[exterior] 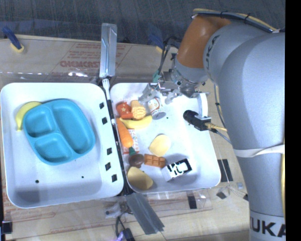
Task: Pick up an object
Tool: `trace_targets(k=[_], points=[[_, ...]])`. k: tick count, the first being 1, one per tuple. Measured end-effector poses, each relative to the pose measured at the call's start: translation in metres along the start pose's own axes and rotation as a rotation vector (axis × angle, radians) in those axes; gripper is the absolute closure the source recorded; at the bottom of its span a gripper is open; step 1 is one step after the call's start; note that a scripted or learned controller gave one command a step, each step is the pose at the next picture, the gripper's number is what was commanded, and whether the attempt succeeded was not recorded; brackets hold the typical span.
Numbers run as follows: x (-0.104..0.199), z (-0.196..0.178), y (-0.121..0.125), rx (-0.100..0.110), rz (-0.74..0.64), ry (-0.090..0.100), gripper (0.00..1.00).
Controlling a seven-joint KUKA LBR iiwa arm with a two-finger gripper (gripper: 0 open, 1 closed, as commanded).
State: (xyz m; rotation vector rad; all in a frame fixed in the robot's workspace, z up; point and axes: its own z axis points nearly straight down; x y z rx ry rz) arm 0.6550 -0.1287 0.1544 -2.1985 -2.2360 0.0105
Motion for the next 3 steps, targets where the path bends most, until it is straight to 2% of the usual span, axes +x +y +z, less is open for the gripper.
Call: trace_targets(k=[1, 2, 3], points=[[-0.027, 0.053, 0.007, -0.021, -0.023, 0.0, 0.0], [-0.025, 0.043, 0.008, -0.021, -0.029, 0.0, 1.0], [0.049, -0.084, 0.0, -0.016, 0.163, 0.002, 1.0]])
